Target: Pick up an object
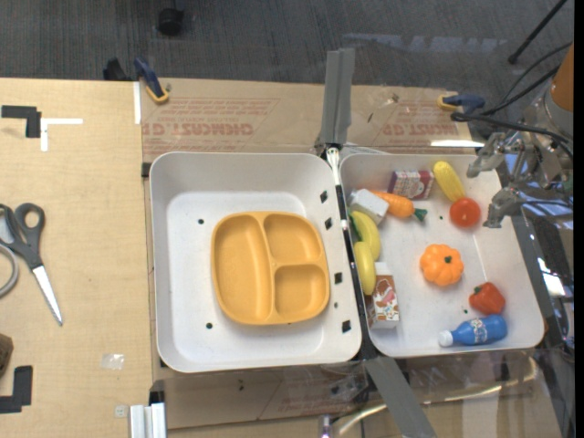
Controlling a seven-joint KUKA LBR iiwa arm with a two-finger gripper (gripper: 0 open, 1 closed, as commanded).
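So the gripper [495,182] hangs at the right edge of the frame, over the upper right rim of the right bin [529,286], can't tell how it's set. Under it there's a red tomato [464,212], a yellow corn-ish thing [448,180], an orange pumpkin [442,265] mid-bin, and a blue bottle [475,332] lower right. Left bin [173,272] has a yellow divided plate [270,266]
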